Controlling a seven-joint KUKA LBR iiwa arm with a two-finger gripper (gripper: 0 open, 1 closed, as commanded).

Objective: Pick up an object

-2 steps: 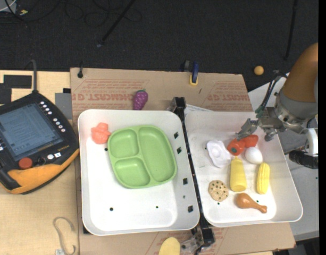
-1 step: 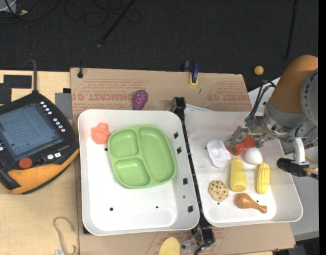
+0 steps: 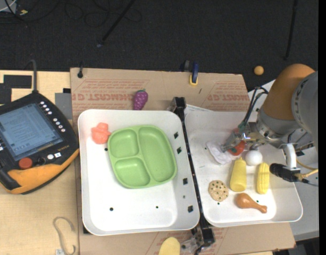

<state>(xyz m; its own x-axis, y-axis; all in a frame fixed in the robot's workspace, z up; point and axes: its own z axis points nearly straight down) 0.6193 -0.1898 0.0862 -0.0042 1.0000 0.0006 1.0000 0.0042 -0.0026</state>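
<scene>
Several objects crowd the right bin (image 3: 290,211), and we read the gripper (image 3: 238,142) as sitting low among them at the bin's upper middle, reaching in from three o'clock. We cannot tell how the tool is set: its tip is a small dark and red tangle, and no object shows clearly inside it.

Touching or nearly touching the tip at about seven o'clock lies a crumpled white piece (image 3: 218,154). We judge this the likeliest target, though we cannot say it is gripped. A white ball (image 3: 253,157) rests just beside the tip at five o'clock. Below that, a yellow bottle-shaped toy (image 3: 237,175) stands with its long axis running twelve to six, and a corn cob (image 3: 262,177) lies parallel to it at its three o'clock side. A cookie (image 3: 218,190) and a drumstick (image 3: 250,202) sit farther off toward six o'clock, near the bin's front edge; the drumstick's long axis runs roughly ten to four.

Our judgement is that the coming move turns on the white piece lying just left of and below the tip, so a slight shift toward seven o'clock would centre it.

Well apart at nine o'clock, the left bin (image 3: 131,211) holds a green divided tray (image 3: 141,155) and a pink toy (image 3: 100,133).
</scene>
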